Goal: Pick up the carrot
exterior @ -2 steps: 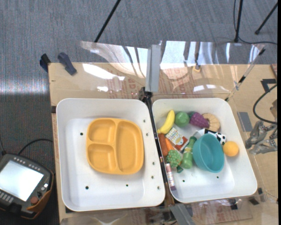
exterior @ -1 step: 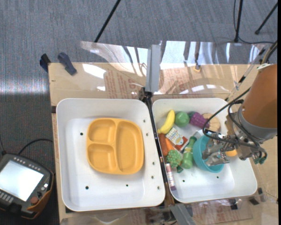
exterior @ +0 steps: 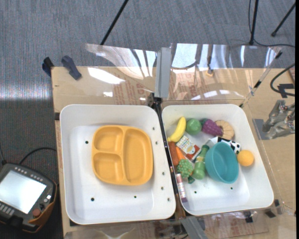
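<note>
At the lower left corner of the frame a handheld control pendant (exterior: 20, 195) with a pale screen lies on the dark floor, its lower edge cut off. On the counter (exterior: 109, 86), the left bin (exterior: 72, 123) carries a yellow three-compartment plate (exterior: 122, 155), lying flat near the bin's middle.

The right bin (exterior: 256, 183) holds a crowded pile of toy food in its upper left half. The carrot (exterior: 174, 154) lies against that bin's left wall, just below a banana (exterior: 178, 129); only a short orange stretch of it shows, the rest hidden under a small printed carton (exterior: 187, 147) and a green broccoli piece (exterior: 185, 168). Further right sit a green round fruit (exterior: 193, 126), purple grapes (exterior: 212, 128) and a tan cookie-like disc (exterior: 225, 129). A teal bowl (exterior: 222, 162) rests tilted, covering part of a black-and-white item (exterior: 232, 145) too hidden to name. An orange fruit (exterior: 245, 158) touches the bowl's right side.

At the right edge of the frame, over the counter and well apart from the carrot, a grey metal tool (exterior: 280, 118) is partly cut off; whether it is released or clenched I cannot tell.
</note>
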`<state>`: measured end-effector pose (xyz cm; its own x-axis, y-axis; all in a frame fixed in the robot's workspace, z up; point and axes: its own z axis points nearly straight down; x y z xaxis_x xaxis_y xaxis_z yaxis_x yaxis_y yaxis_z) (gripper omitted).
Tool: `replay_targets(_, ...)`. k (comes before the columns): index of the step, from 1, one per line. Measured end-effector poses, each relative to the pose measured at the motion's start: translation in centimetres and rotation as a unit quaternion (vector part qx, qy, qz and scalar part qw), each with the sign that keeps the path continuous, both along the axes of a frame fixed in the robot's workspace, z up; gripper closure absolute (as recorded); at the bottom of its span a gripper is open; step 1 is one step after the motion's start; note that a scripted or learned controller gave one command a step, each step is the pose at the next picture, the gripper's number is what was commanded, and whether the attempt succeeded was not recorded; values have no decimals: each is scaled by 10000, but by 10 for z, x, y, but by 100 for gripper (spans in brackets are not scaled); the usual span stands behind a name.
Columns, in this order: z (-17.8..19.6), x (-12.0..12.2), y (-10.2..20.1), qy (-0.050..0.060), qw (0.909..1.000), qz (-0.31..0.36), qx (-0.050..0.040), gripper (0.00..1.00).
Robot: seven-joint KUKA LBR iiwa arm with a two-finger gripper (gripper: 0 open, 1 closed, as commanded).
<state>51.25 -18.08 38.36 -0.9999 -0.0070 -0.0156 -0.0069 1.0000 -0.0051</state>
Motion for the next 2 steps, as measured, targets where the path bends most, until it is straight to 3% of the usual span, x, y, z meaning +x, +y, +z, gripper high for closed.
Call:
replay_targets(1,108,15,-32,26,9991,417,6,100)
replay_targets(2,27,-18,-25,85,9780,2082,24,100)
